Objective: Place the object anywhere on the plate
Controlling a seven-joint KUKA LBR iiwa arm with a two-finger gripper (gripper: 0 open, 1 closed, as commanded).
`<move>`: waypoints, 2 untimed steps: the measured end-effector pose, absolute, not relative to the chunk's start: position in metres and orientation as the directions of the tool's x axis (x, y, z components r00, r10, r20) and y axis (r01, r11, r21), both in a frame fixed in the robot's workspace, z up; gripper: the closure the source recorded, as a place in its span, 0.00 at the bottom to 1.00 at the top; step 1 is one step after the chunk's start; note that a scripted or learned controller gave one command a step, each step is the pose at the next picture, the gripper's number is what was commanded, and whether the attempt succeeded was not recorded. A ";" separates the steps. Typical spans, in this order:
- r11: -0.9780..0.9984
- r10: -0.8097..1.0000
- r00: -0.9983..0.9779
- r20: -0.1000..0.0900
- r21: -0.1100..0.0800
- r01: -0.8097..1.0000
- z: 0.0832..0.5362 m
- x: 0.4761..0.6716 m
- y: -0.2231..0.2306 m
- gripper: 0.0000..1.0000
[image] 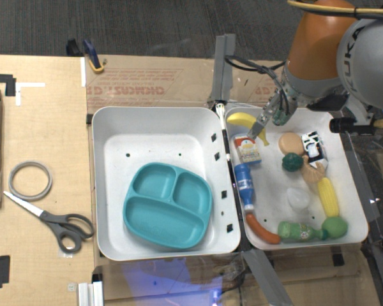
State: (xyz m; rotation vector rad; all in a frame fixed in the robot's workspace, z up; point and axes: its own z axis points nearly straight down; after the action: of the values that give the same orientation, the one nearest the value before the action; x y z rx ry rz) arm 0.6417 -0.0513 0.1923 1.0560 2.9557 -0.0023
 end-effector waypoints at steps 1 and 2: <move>0.888 0.460 -0.888 -0.001 0.000 0.460 0.192 0.612 0.027 1.00; 0.934 0.357 -0.934 0.000 0.000 0.357 0.191 0.541 0.096 1.00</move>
State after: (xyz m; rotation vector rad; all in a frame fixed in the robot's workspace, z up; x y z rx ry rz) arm 0.5408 0.0963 0.1914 0.5696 3.0898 -0.0003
